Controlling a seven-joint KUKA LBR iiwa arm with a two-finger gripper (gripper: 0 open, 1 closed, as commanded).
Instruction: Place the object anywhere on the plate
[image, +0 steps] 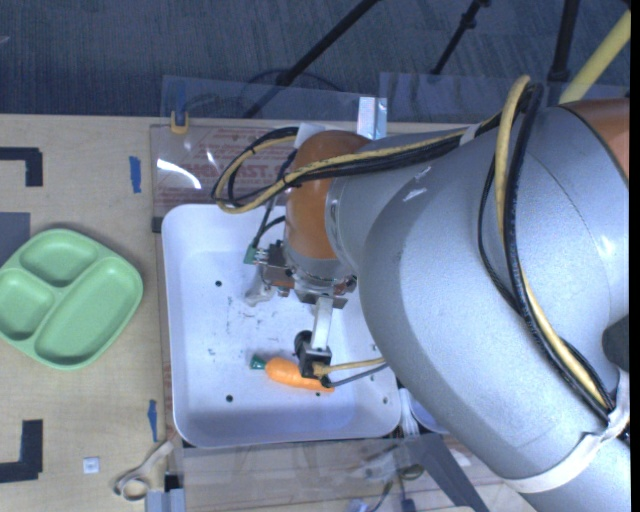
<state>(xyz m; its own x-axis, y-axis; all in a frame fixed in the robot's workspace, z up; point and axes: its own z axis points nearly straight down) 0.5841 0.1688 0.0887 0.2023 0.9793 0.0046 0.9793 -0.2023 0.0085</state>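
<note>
A toy carrot (287, 375), orange with a green top, lies flat on the floor of the white bin (195, 400), near its front wall. My gripper (300, 285) hangs low over the middle of that bin, just behind the carrot, and the big grey arm covers the bin's right side. The carrot rests on the bin floor rather than in the gripper. The green plate (66, 297), with three compartments, sits on the wooden bench to the left of the bin and has nothing on it.
Black corner marks (28, 165) and blue tape strips (135, 173) lie on the bench around the plate. A pale cord loop (140, 480) lies at the bin's front left corner. Small dark specks dot the bin floor.
</note>
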